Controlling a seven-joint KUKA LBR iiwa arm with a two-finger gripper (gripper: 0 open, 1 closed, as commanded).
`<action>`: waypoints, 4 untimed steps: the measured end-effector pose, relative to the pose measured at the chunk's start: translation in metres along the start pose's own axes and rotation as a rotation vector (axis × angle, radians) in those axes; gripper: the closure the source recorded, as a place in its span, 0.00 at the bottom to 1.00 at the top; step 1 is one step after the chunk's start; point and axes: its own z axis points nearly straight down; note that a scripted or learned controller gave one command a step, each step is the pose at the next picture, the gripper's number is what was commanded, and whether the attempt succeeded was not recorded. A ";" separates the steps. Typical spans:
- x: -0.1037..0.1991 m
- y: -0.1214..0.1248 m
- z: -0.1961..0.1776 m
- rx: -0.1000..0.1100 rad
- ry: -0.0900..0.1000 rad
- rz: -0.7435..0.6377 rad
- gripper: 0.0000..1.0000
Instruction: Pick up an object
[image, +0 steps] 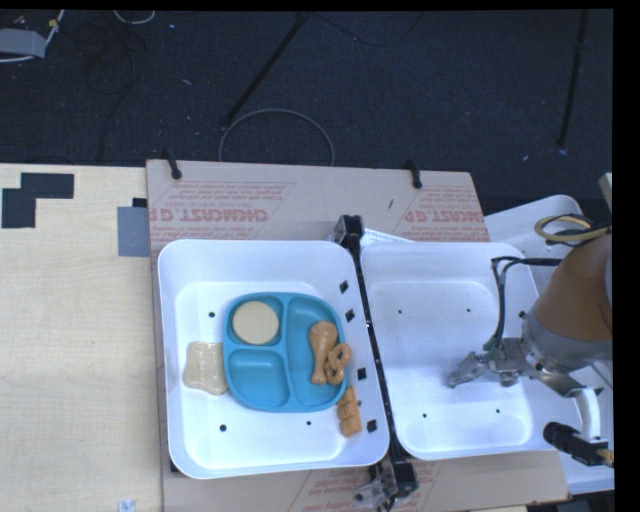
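We see the tool (470, 372) low over the floor of the right bin (440, 300), near that bin's right side, with the grey arm (570, 320) and its orange band reaching in from the right. Its metal fingers (458, 377) point left and slightly down in the picture; we cannot tell whether they are spread or closed, and nothing shows between them.

The things to pick all sit in the left bin (190, 270), well apart from the tool. We find a blue divided tray (262, 380) near that bin's middle. A round tan disc (255, 322) lies in its upper left compartment, and a brown pretzel-like piece (329, 352) lies in its right compartment. A pale biscuit-shaped piece (205, 367) rests on the bin floor, touching the tray's left edge. A small orange-brown piece (348, 411) lies just beside the tray's lower right corner, close to the wall shared by both bins. Both bins stand on a cardboard sheet (300, 200) laid on the counter (70, 350).
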 end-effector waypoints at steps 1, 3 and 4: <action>-0.001 0.001 -0.012 -0.002 0.000 0.003 1.00; -0.005 0.003 -0.097 -0.004 -0.001 -0.002 1.00; -0.005 0.004 -0.149 -0.006 -0.002 -0.003 1.00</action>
